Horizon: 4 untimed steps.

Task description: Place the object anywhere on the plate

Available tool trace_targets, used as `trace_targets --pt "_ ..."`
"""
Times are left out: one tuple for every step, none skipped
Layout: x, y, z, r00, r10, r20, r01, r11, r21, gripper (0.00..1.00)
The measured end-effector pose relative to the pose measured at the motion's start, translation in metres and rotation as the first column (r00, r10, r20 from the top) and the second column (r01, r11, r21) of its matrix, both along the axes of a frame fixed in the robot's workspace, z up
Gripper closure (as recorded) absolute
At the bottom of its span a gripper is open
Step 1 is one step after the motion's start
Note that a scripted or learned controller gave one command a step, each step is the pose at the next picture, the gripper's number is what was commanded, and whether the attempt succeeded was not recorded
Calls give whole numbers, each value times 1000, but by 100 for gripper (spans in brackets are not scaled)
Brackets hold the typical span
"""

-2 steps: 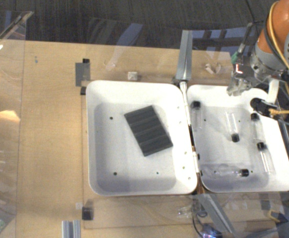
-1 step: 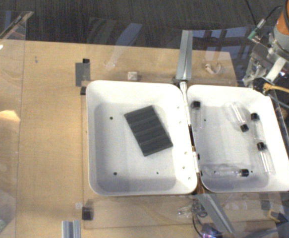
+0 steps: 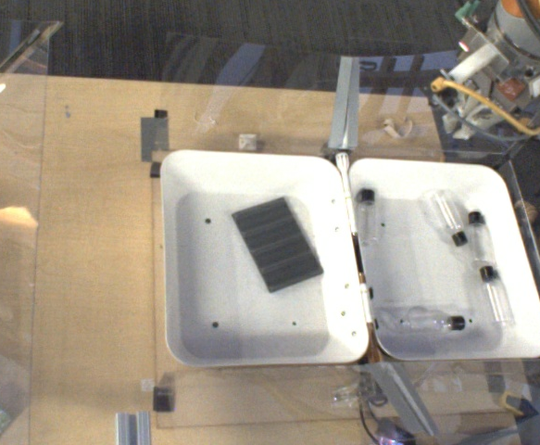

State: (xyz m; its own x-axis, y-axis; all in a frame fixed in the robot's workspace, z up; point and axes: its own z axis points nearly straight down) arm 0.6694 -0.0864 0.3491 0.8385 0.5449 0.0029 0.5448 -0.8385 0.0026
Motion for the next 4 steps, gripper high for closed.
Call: trace_targets --pt "-11 49 67 992 124 1 -124 992 0 100" --pt "-9 88 87 949 -314 -1 314 949 3 100" --pt "-9 88 97 950 -313 -1 313 950 5 100" --pt "-8 88 108 950 -311 -1 311 950 7 100"
